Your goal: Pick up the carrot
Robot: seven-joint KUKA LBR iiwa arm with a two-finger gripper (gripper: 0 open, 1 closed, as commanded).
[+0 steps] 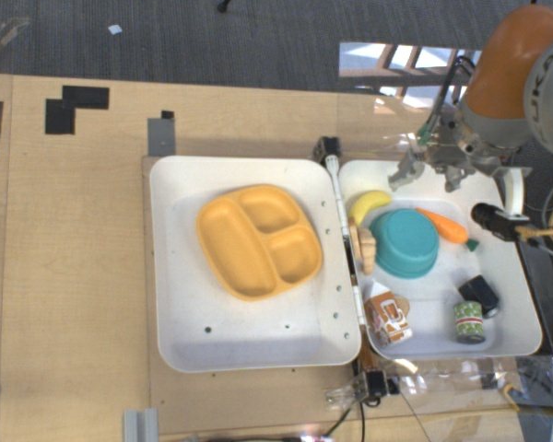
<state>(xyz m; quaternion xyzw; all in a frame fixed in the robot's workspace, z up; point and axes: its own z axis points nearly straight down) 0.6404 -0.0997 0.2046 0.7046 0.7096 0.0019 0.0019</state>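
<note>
The fingers (pixel 430 168) of the gripper (pixel 430 175) hang spread apart with nothing between them, above the far edge of the right bin (pixel 511 288). The carrot (pixel 444 226) lies in that bin, just right of the upturned teal bowl (pixel 406 242), near the fingers but apart from them.

Carrot (pixel 445 226): orange, lying flat in the right bin (pixel 525 320), touching the teal bowl's (pixel 407 244) far right rim.
</note>
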